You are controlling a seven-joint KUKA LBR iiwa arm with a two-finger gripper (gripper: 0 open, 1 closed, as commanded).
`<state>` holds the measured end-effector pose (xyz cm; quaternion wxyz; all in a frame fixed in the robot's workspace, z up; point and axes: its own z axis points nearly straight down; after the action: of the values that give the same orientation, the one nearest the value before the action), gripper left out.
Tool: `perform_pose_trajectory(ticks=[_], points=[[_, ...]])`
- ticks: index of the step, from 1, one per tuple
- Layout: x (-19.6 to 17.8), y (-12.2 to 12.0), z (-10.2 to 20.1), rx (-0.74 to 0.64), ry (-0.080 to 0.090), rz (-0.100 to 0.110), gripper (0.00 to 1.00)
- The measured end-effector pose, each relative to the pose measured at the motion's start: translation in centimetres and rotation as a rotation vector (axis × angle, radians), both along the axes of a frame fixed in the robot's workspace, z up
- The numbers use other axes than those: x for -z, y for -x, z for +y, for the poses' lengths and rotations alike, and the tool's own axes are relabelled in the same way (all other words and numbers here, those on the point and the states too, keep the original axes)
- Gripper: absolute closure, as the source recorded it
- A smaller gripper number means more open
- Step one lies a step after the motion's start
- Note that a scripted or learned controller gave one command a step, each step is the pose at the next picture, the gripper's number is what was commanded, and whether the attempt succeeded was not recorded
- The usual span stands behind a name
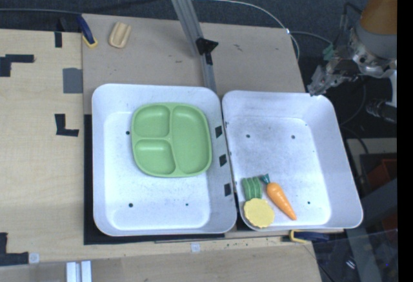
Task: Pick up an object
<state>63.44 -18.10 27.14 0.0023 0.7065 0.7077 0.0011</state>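
Yellow disc (259, 213) beside carrot (281, 201); end effector (317, 86) at bin corner, finger spread unclear.

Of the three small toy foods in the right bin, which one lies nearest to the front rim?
The round yellow piece, in the front-left corner of the right bin. The orange carrot and the green piece lie farther back.

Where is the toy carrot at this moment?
The toy carrot lies in the right bin, near its front edge, beside a yellow disc and a green piece.
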Motion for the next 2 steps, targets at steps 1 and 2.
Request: perform_pose_trajectory(ticks=[1, 2], points=[[0.0, 1.5, 5.8, -0.005, -0.003, 0.005, 1.0], [-0.2, 3.8, 10.8, -0.004, -0.003, 0.007, 1.0]])
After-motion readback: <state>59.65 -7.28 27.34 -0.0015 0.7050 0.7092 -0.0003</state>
